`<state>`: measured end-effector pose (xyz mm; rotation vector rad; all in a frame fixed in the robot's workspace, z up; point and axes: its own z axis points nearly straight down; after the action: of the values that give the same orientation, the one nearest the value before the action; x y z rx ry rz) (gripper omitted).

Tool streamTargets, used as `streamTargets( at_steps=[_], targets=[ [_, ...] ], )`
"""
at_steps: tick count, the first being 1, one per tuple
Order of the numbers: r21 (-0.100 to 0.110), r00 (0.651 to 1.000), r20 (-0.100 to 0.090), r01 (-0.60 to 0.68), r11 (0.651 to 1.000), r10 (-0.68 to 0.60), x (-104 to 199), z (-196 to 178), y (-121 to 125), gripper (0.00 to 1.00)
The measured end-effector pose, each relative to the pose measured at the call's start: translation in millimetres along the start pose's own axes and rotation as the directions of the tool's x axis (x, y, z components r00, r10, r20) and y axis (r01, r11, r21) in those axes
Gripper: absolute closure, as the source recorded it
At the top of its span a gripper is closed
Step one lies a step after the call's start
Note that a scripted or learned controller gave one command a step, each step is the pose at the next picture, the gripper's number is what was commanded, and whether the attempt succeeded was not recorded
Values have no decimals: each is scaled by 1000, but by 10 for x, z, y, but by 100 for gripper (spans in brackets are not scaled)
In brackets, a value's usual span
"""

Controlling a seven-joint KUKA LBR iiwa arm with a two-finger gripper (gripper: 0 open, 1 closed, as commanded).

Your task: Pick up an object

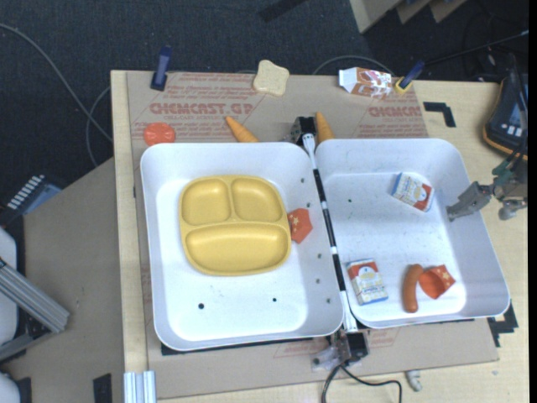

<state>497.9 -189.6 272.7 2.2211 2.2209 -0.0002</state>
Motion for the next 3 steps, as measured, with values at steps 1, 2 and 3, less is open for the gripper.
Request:
streamTargets(
  at_steps=[1, 2, 3],
  targets=[
    [4, 1000, -2, 1, 1000, -1, 391, 1330, 405, 0],
    [3, 1000, 0, -2, 1000, 2, -87, 1888, -17, 0],
    [-3, 1000, -1, 3, 1000, -3, 592, 1703, 593, 0]
  ],
)
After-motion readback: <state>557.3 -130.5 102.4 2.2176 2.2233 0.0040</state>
